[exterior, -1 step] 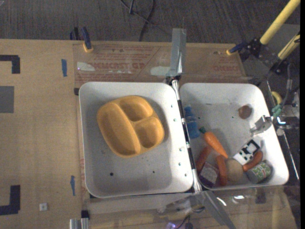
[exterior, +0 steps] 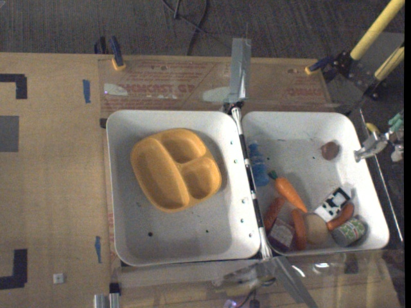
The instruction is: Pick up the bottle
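Looks like the approach hasn't started: the small blue plastic bottle lies by the right white bin's left wall, while the metal claw hangs at its right rim, grip state unclear, so it needs to swing left and drop.

Faint red print across the cardboard sheet at the far side of the bins, upside down from this angle and too blurred to read. Black-and-white pattern on a small box in the right bin (a marker, apparently, not lettering). Nothing else legible.
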Action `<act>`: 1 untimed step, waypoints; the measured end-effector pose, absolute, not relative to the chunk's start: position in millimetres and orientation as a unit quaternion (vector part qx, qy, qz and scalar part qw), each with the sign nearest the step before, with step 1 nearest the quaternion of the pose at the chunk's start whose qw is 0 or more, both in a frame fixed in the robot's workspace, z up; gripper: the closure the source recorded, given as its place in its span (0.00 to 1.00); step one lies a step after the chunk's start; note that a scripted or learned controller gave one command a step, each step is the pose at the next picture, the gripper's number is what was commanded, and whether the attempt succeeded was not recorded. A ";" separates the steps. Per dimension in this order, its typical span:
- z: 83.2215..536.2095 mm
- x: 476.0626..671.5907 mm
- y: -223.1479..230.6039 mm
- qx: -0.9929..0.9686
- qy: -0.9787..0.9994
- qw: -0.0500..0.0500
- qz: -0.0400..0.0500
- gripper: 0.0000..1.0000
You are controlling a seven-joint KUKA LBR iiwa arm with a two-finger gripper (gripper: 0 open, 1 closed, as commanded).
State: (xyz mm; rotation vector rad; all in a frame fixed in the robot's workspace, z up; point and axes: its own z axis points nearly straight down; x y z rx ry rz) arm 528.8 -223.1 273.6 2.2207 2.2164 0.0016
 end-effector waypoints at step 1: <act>138.4 562.2 -198.4 0.614 0.790 0.000 0.000 0.00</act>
